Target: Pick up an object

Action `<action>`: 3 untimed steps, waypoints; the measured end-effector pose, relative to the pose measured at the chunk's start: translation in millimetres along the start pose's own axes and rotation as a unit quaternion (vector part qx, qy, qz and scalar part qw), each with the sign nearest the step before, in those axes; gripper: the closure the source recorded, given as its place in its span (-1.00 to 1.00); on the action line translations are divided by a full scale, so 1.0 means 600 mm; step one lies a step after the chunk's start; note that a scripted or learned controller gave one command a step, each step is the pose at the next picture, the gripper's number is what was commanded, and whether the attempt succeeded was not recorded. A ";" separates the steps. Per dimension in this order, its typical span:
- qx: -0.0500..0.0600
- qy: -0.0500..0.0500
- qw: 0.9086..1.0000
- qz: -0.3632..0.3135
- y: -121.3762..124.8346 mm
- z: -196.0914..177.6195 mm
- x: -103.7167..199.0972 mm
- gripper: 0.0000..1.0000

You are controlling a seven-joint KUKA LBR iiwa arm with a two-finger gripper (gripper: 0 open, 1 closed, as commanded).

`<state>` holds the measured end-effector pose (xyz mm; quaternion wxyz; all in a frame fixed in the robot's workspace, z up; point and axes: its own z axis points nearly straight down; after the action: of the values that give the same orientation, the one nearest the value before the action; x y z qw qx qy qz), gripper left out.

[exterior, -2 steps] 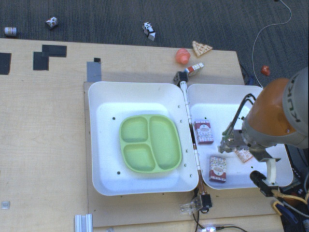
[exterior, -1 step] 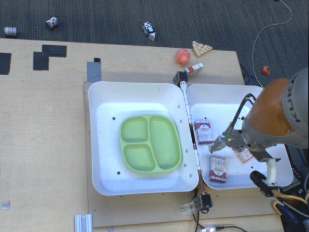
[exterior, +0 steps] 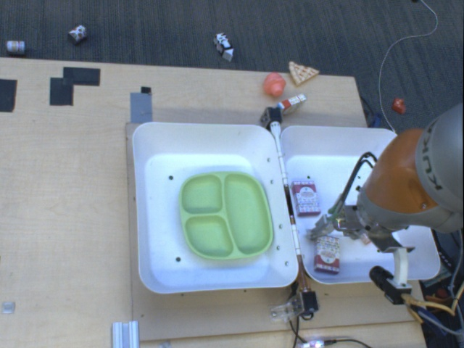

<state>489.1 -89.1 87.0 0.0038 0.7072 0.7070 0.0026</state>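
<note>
Arm reaches in from the right over the right bin (exterior: 428, 263). Tool (exterior: 328, 228) sits low in that bin, just above the upper end of the lower red packet (exterior: 328, 254). Cannot tell whether the tool is spread or pressed together; the linkage is small and blurred against the white floor. Nothing is visibly between its tips, so no grasp is recorded.

Candidate objects: lower red packet lies near the bin's front wall, directly beneath the tool. Upper red packet (exterior: 306, 198) lies near the divider between the bins, just apart from the lower one.

Risks, as judged:
- Both packets lie flat, so the tips may slide over the top face and close on nothing.
- The lower packet is close to the front wall; a push could wedge it against the wall rather than lift it.
- The packets are near each other; a slightly off descent could nudge the upper one.

Counts:
- White bins: 2
- Red packets in right bin: 2
- Green divided tray (exterior: 225, 216) in left bin (exterior: 148, 216): 1, three compartments
- Small stray items on the surface and on the floor beyond the bins: several, not identified.
</note>
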 end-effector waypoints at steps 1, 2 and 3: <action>-0.003 0.000 1.000 0.000 0.004 -0.019 0.001 1.00; 0.003 0.001 1.000 0.000 -0.002 -0.101 -0.026 1.00; 0.003 0.001 1.000 0.000 -0.002 -0.101 -0.026 -1.00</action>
<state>487.6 -104.4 147.5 0.0014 0.7069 0.7073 0.0012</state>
